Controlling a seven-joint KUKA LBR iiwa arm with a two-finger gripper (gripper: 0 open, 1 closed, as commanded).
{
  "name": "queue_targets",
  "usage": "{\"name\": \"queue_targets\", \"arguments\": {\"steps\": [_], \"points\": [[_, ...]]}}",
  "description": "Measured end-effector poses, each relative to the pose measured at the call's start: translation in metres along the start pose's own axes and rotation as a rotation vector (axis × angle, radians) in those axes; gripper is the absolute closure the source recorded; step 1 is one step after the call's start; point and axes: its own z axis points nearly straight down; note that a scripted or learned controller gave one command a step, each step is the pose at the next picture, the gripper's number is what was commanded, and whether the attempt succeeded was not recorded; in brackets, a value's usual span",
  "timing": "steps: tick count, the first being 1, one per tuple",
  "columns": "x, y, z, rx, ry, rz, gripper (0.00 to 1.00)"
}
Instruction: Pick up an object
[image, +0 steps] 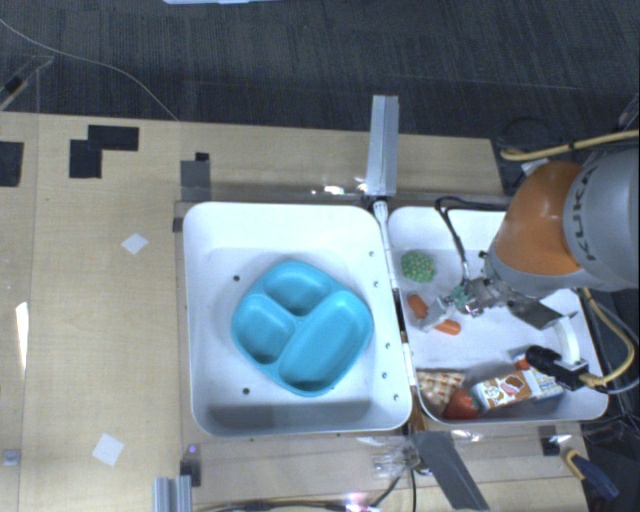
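Just left of tool (468, 298), grip state unclear: orange carrot (447, 327), right bin (520, 405).

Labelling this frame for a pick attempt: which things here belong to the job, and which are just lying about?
Job: tool; green ball, orange pieces, juice carton, red item in the right bin.

Lying about: blue divided plate in the left bin.

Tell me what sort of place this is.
Probably a robotics lab's grasping test bench: two white bins side by side, a blue divided plate in one, toy food such as a green ball in the other, and a robot arm overhead.
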Motion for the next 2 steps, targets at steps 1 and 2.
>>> {"name": "queue_targets", "arguments": {"steps": [1,2], "points": [[0.016,0.028,-0.095,0.006,0.004,-0.081,0.0],[0.01,-0.012,-0.012,0.01,0.006,0.001,0.0]]}}
